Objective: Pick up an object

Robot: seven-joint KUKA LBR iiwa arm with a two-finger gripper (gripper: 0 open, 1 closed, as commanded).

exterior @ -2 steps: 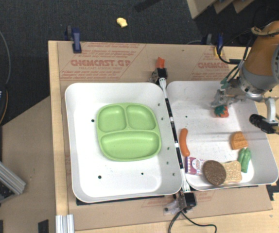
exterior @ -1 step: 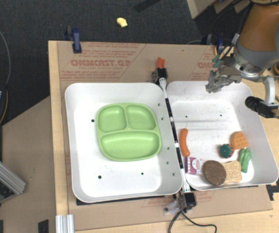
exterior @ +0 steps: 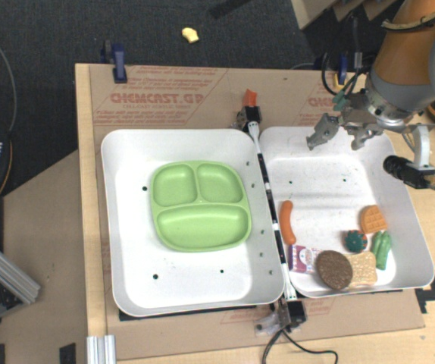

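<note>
Orange sausage (exterior: 286,222) lengthwise near-far, right bin (exterior: 308,152) | end effector (exterior: 340,132) fingers spread, holding nothing

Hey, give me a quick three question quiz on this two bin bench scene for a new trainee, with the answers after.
1. True or false: the gripper holds the hot dog.
2. Which bin holds the green divided plate? A) camera-left bin B) camera-right bin
3. Fill in: the round brown patty lies in the right bin's ____ corner area, near or far from the camera.

Key:
1. False; it hangs open over the far end, nothing between its fingers.
2. A
3. near
</note>
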